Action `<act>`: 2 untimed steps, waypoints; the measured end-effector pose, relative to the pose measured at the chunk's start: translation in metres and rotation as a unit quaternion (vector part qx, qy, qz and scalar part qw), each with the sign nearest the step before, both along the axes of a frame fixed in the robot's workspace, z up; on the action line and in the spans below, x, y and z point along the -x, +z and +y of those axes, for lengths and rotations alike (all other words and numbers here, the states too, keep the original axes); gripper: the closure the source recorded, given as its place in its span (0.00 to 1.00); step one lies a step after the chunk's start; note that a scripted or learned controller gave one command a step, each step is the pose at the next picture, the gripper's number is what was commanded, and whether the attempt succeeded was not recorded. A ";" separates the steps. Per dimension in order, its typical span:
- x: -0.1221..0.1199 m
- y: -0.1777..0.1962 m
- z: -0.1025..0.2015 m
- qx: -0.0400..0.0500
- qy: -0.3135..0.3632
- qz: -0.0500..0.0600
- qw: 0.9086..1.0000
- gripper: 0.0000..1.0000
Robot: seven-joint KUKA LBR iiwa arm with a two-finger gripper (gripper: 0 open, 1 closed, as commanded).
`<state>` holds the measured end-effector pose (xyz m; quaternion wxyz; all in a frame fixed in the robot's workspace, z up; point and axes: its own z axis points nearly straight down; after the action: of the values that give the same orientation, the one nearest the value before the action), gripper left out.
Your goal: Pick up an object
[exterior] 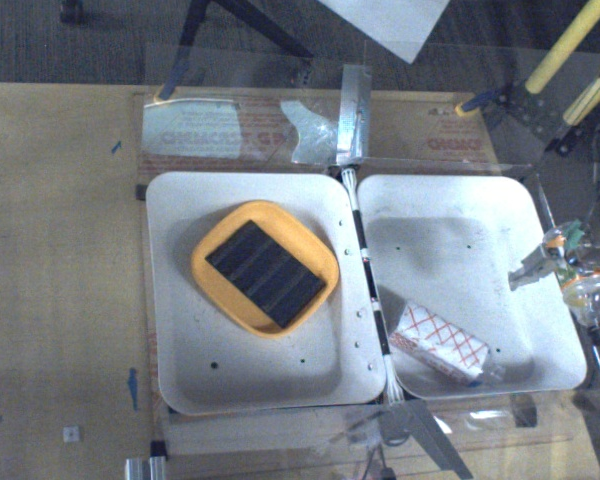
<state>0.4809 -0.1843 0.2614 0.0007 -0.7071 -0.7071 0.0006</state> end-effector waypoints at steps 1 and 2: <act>-0.021 -0.137 0.058 0.000 -0.016 0.000 1.000 0.00; -0.068 -0.174 0.016 0.000 0.036 -0.003 0.999 0.00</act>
<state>0.5489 -0.1680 0.0877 -0.0016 -0.6808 -0.7325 -0.0019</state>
